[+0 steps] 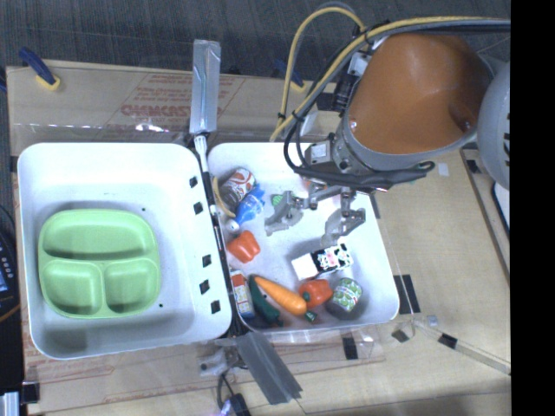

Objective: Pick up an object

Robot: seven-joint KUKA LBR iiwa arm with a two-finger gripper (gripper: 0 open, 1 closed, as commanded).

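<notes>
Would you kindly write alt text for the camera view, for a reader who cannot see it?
A grey arm's open pincer hovers over the right bin, holding nothing, above toy food including a carrot and a cow-patterned carton. The left bin holds a green divided tray.

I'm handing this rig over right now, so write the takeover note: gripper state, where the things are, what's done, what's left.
Gripper: open, nothing between its fingers, over the middle of the right bin.
Right bin holds: a toy carrot and a red pepper near the front, a black-and-white carton just below the gripper, an orange piece by the divider, a blue bottle and a small can toward the back.
Left bin: a green divided tray.
Done: no pick yet.
Left: close on one object and lift it; the carton looks nearest.
</notes>
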